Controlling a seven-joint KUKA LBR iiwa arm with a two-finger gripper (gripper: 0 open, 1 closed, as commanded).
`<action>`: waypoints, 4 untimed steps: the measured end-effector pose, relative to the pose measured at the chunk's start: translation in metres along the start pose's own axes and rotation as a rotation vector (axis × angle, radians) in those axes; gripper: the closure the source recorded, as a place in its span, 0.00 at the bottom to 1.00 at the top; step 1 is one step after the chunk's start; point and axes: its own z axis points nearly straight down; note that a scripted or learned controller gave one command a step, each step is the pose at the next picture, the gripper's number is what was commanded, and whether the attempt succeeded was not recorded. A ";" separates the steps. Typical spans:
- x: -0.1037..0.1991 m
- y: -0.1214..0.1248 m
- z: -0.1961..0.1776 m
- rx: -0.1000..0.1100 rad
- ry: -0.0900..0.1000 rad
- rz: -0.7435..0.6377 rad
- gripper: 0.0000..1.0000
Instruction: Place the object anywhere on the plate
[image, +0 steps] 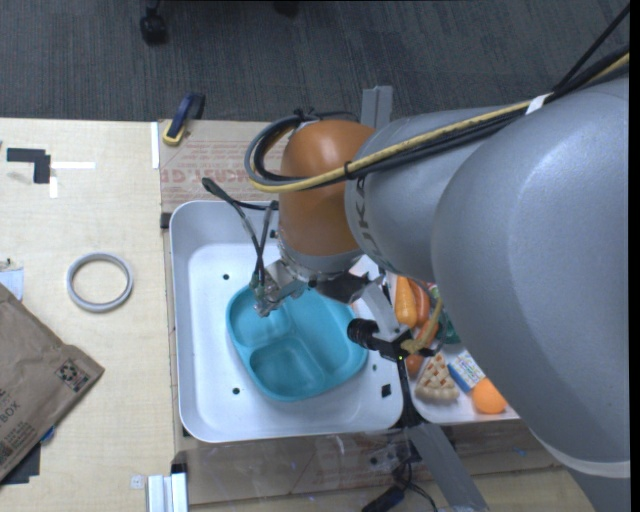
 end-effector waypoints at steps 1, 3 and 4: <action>-0.028 -0.024 0.024 -0.045 0.013 -0.026 1.00; -0.118 0.021 0.000 -0.004 -0.001 -0.287 1.00; -0.106 0.022 0.002 0.002 0.019 -0.301 0.00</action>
